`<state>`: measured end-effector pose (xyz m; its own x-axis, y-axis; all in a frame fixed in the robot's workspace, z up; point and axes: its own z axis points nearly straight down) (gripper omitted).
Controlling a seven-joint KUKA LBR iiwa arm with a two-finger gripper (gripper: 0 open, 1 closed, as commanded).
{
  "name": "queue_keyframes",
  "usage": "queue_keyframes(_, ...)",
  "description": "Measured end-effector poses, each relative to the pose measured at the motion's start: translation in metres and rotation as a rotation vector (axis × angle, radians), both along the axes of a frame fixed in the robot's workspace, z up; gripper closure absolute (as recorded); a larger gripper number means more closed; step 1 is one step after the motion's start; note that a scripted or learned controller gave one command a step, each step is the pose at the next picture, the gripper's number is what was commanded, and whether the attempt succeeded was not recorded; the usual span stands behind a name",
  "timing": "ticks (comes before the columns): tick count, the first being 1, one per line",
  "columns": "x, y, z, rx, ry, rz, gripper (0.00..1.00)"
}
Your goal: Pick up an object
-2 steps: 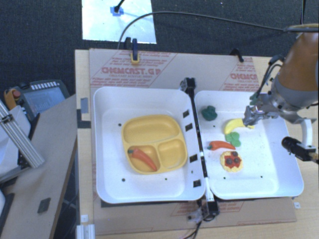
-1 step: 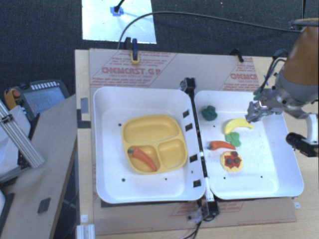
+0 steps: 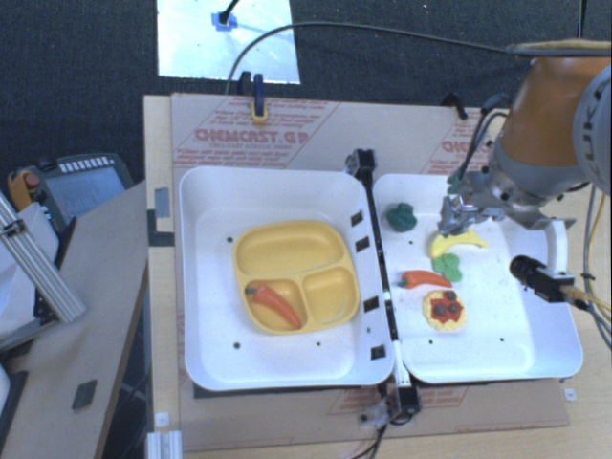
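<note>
Bench board (image 3: 287, 127): flat tan sheet under both bins, printed in red "CHEMCAST GP"; a second print at its right end is cut off by the arm.

Arm (image 3: 559, 113): grey casing with a glossy orange band, entering from the right; its upper body runs out of frame.

Left bin (image 3: 206, 285): shallow white plastic, rounded corners. Holds a yellow divided tray (image 3: 287, 247), three compartments, smooth moulded plastic. An orange toy carrot (image 3: 274, 301) with a green tip lies in the tray's lower-left compartment.

Right bin (image 3: 535, 338): same white plastic, its upper right hidden by the arm.

Gripper (image 3: 457, 220): metal, low over the right bin, just above the yellow banana (image 3: 459, 244). Whether the jaws are spread or pressed together cannot be told; nothing is seen between them.

Small items, right bin: banana, curved, touching a green leafy piece (image 3: 449, 268); dark green lump (image 3: 402, 217) near the divider; red-orange chilli pepper (image 3: 424, 279), slender; round pizza-like toy (image 3: 446, 310), yellow with red dots.
</note>
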<state>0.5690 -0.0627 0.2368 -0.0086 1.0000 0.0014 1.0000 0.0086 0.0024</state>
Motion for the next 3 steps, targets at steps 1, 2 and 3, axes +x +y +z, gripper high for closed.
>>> queue_keyframes(1, 0.010, 0.057, 0.007, 0.001, 0.000, 0.002, 1.00)
queue_keyframes(2, 0.013, 0.115, -0.006, 0.001, 0.002, 0.002, 1.00)
queue_keyframes(3, 0.008, 0.172, -0.005, 0.001, 0.001, 0.002, 1.00)
